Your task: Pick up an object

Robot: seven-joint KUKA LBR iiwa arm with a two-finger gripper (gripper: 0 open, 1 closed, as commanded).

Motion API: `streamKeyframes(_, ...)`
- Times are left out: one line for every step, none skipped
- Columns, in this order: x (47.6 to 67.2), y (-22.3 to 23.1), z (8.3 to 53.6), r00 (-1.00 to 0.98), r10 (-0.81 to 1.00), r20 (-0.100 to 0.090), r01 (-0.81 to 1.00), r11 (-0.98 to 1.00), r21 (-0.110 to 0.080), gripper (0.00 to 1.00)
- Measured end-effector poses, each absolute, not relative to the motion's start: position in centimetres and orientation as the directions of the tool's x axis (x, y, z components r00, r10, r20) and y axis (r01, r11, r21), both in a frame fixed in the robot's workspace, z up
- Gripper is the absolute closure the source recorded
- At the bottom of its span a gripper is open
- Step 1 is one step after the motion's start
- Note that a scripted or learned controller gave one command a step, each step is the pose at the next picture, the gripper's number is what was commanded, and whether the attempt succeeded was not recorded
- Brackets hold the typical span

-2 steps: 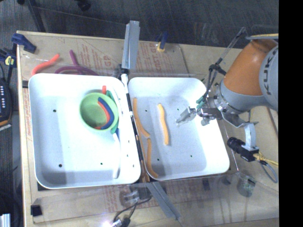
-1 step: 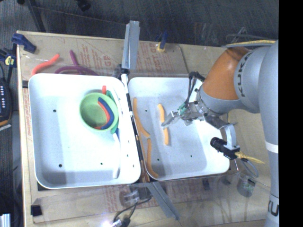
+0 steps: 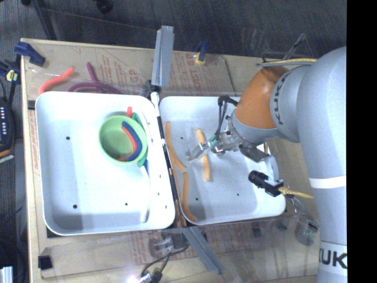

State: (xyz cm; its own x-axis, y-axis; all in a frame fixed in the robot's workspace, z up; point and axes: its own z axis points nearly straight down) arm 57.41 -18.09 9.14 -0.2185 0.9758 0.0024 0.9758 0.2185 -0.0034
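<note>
Camera view shows the gripper (image 3: 199,150) lowered into the right bin (image 3: 235,208), with its fingers spread apart and nothing between them. One metal fingertip points toward the bin's left wall. An orange stick (image 3: 203,153) lies just beside the fingertips, running from upper left to lower right; contact with it cannot be confirmed. Two more orange strips (image 3: 172,146) lie along the left wall of the same bin, one above the other, well clear of the gripper.

Judged from this pose, the step in hand is the approach to the orange stick. To do it well, centre the open fingers across the stick's short axis, lower until both tips flank it, then close. A grasp near the stick's middle should limit tipping on the lift. The smooth bin floor may let a thin piece slide away from a one-sided push.

Outward, the left bin (image 3: 70,205) holds a green bowl (image 3: 118,139) with red and blue pieces nested in it. Pink and orange cords (image 3: 88,86) lie on the bench (image 3: 118,58) behind it.

Legible writing: the letters "KU" on the arm (image 3: 330,158) at lower right. Faint red print on the bench is unreadable.
</note>
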Motion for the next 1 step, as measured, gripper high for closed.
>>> streamKeyframes(57.41,-18.11,10.12,-0.222,0.975,0.002,0.975,0.222,-0.006,1.0)
